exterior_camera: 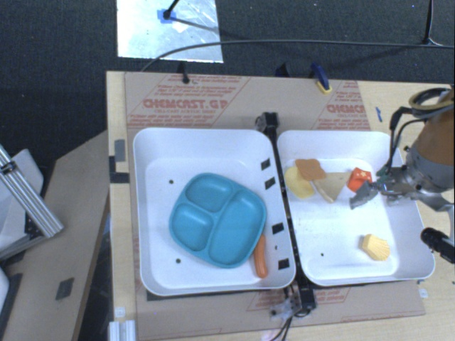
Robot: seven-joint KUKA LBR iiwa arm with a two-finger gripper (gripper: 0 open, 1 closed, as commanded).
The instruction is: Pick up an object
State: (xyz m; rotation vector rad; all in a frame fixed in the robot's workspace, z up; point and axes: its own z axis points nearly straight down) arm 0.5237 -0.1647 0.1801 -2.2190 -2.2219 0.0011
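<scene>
Here the tool (364,192), grip state unclear, touches the orange block (358,177).

Two white bins on a brown surface (213,94), arm reaching in from the right.

The left bin (153,148) holds a blue divided plate (217,220), with an orange sausage-shaped piece (260,256) lying just beside the plate's lower right edge. In the right bin (334,142), right of the plate, a yellow round piece (299,183), a brown piece (309,168) and a tan wedge (330,187) lie bunched together, touching. An orange-red block (358,178) sits just right of the wedge. The gripper (364,194) hangs right at that block, its dark tip just below it; nothing can be seen held. A pale yellow ridged piece (375,246) lies apart, lower in the same bin.
</scene>
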